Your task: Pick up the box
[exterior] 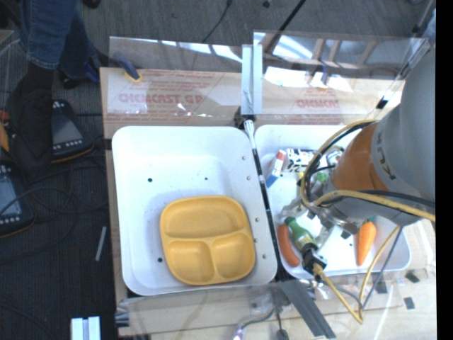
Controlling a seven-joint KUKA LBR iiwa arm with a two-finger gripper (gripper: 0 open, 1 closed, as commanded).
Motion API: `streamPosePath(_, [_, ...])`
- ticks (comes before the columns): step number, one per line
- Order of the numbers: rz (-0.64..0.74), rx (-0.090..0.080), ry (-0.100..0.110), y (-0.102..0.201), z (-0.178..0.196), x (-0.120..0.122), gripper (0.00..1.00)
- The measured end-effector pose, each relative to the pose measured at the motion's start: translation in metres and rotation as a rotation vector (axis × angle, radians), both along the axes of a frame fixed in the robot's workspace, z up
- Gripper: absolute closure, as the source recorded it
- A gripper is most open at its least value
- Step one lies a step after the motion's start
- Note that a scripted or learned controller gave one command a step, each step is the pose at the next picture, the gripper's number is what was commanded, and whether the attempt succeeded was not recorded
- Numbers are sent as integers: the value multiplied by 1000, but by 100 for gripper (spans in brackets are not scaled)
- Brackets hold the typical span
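Camera view | box (301, 159) at right bin (333, 128) far wall — arm (396, 168) just beside

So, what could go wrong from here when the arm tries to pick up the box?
1. The pincer seems to be over the small green object and the red sausage-shaped toy at the near end of the right white bin, while the small white box with red and blue print lies at the far end: it may grab the wrong thing.
2. That box lies close to the bin's left wall, so the pincer might strike the wall.
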State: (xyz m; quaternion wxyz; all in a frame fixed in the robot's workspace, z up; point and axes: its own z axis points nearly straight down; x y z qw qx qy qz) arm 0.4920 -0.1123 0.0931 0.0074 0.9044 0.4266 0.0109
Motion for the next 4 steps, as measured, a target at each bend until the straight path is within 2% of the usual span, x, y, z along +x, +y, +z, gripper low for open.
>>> streamPosePath(1, [-3,2,6,-1,8,-2,100])
streamPosePath(2, [-3,2,7,-1,8,-2,0])
streamPosePath(3, [-59,-4,15,14,-1,116,0])
streamPosePath(4, [-58,1,11,-3,-1,18,0])
